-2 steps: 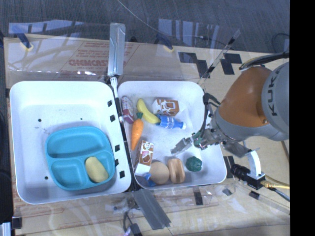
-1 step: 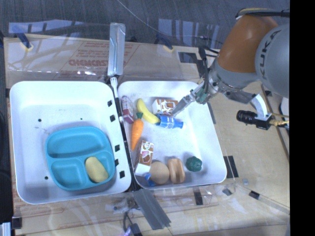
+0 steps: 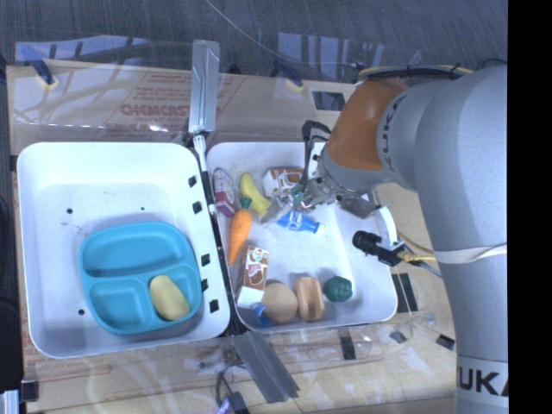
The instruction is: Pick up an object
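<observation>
Arm reaches into right bin (image 3: pixel 379 304) — gripper (image 3: pixel 304 198) low over a blue packet (image 3: pixel 299 223), beside banana (image 3: pixel 253 191); can't tell how its jaws stand. Carrot (image 3: pixel 239 234) along the left wall, egg (image 3: pixel 279 301) near front. Left bin (image 3: pixel 52 179) — blue tray (image 3: pixel 129 253) with potato (image 3: pixel 169 297).

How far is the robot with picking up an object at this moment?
Done: the gripper is down in the right bin, beside the banana.
In hand: nothing visibly lifted.
Left: closing on one object, perhaps the blue packet, and raising it.
</observation>
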Controlling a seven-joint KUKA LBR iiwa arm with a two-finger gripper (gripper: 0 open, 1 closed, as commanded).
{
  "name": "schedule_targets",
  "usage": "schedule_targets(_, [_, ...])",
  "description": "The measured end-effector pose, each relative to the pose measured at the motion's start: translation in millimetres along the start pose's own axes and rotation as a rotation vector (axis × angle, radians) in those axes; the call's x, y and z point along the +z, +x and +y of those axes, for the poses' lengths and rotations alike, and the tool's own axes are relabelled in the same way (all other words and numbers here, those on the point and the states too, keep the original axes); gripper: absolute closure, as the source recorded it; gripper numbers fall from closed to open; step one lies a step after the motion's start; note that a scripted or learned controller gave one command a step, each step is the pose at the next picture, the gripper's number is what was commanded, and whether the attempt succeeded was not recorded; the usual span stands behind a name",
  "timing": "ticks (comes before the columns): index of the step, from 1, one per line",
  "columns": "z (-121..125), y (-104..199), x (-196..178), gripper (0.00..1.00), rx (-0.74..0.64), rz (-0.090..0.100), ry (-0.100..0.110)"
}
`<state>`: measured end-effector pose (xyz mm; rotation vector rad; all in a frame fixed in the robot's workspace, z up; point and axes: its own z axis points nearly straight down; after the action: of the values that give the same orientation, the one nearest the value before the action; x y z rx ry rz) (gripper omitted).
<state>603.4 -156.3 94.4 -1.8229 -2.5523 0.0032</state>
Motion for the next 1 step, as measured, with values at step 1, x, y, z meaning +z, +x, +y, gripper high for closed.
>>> schedule_targets(1, [1.0, -0.6, -12.0, 1.00, -0.005, -0.001, -0.002])
